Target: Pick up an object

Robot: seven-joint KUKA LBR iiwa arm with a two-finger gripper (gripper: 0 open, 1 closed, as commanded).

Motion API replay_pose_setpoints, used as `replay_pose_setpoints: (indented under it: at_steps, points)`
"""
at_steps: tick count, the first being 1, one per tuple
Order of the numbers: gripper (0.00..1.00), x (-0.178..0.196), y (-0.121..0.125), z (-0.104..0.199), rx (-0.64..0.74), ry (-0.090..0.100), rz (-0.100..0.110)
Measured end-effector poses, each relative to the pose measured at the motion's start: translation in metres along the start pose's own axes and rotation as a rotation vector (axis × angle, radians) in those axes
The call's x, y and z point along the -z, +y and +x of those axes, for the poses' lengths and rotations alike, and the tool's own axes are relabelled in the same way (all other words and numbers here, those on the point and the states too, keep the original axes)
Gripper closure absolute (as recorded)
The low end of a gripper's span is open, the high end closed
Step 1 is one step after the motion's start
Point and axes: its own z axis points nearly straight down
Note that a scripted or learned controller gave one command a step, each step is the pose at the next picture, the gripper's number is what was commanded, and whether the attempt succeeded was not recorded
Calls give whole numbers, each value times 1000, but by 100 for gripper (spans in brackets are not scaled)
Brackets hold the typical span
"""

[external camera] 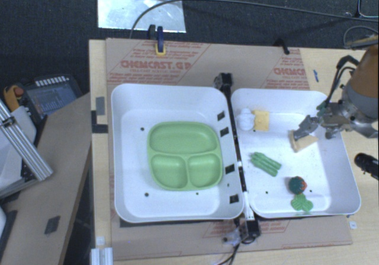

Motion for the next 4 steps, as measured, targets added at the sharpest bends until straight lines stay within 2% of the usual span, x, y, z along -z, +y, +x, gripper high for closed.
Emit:
replay_pose_setpoints:
  at_steps: [1, 4]
  points:
    - [0, 6, 3, 0, 3, -2, -12]
    - [0, -127, 5, 9, 1, -1, -8]
